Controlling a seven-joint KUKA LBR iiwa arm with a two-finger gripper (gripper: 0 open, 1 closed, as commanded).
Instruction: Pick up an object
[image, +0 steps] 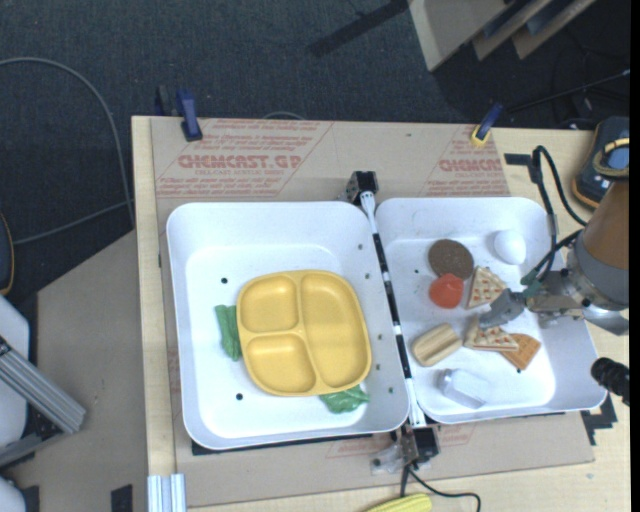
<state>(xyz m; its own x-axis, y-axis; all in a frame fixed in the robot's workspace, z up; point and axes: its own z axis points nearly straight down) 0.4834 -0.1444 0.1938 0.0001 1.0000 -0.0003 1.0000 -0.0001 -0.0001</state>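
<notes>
I see the hand (497, 312) low in the right white bin (520, 395), its tip at the triangular toast-coloured sandwich slice (503, 343) beside the red tomato (447, 291); whether it grips, I cannot tell.

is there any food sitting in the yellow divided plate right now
No. The yellow divided plate in the left bin has bare compartments; the toy food, such as the tomato, lies in the right bin.
</notes>
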